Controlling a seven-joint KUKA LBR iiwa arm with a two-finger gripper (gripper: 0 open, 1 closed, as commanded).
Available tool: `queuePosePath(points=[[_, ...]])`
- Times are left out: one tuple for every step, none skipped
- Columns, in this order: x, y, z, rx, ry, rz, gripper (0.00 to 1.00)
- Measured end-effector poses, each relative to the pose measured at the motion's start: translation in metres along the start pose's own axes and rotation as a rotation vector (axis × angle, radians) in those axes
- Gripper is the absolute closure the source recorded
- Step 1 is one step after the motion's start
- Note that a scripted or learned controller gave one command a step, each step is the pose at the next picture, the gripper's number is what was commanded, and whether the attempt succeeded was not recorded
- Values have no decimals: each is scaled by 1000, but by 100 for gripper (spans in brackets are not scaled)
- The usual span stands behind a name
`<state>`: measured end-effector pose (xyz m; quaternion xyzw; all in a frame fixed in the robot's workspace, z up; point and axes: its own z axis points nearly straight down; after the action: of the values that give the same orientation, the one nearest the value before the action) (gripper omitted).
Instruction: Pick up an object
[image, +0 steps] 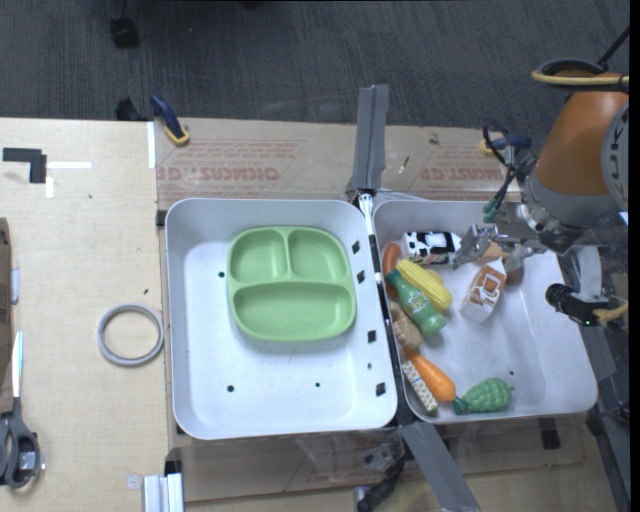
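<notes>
Arm (585, 150) reaching in over right bin (545, 375) from the far right corner. Jaws apart, nothing between them, hanging over the back of the bin, just above small white-and-orange carton (485, 292). Carton tilted, lying alone on bare bin floor, near the black-and-white cow toy (432, 246). Probably the nearest candidate for the pick.

Remaining objects packed along the bin's left wall: corn cob (424, 283) lying across green bottle (420, 310), carrot (433, 378) further forward, knobbly green fruit (487, 396) at the front edge. Left bin (200, 380) carrying only green divided plate (292, 282).

Risks noted:
- Tilted carton: likely to be knocked flat or pushed aside by one finger on descent, then closure on air.
- Descent slightly too far back: possible clip on the cow toy, or closure astride both, with neither held firmly.
- Light carton, smooth faces: could crush or squirt out under a hard squeeze.
- Height above carton not readable from this slanted view; early closure a likely cause of a miss.
- Drift toward the left-wall heap: corn rolling off bottle, cluttered grasp.
</notes>
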<state>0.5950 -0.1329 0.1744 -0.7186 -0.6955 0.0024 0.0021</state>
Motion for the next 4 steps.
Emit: queuePosePath(points=[[17, 1, 58, -29, -5, -43, 0], [29, -17, 63, -55, -24, -363, 0], [23, -50, 80, -13, -5, -287, 0], [23, -51, 75, -6, -2, -285, 100]])
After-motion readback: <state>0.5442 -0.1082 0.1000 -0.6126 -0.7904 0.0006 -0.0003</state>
